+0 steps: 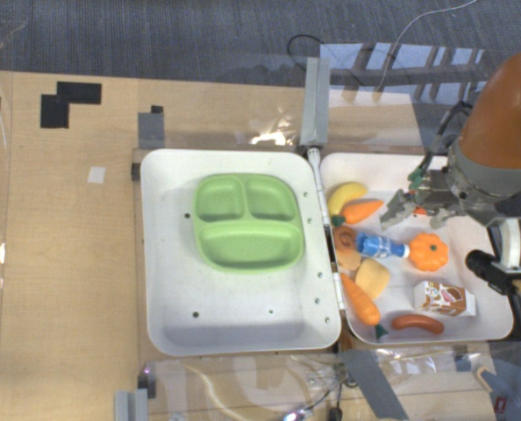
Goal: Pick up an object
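A wooden worktop is carrying two white bins, with grey carpet lying behind. The gripper is hovering spread over the right bin, near a pumpkin.

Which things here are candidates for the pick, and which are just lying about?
In play, right bin: gripper, lemon, two carrots, blue bottle, small pumpkin, yellow chunk, carton, sausage.

Lying about: green divided plate, left bin.
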Robot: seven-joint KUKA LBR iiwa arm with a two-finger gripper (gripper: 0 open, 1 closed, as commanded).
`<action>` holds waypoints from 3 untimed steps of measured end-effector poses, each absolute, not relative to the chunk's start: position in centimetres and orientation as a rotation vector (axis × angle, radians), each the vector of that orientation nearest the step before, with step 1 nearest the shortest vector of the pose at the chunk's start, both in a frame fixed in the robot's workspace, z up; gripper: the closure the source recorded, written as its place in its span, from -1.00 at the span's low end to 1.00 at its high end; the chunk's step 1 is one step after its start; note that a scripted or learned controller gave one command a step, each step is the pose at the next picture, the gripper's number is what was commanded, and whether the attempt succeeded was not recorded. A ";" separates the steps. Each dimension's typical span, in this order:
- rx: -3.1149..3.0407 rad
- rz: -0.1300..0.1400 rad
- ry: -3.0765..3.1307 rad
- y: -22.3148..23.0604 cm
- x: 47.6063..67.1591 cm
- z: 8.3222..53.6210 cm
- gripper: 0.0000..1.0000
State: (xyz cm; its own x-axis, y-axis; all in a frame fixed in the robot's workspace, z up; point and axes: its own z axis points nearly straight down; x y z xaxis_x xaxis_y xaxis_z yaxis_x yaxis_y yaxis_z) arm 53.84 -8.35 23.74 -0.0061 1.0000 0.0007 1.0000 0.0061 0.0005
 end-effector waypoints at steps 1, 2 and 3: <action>-2.247 -0.001 -2.196 -9.6 60.8 14.9 -1.00; -2.131 -0.009 -2.314 -8.7 61.4 9.9 -1.00; -2.133 -0.013 -2.314 -8.7 61.6 10.8 1.00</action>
State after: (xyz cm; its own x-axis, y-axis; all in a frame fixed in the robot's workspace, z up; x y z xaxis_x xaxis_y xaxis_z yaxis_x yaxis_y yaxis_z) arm 61.56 -8.66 10.82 -0.0814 0.9967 0.0018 0.9966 0.0814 0.0096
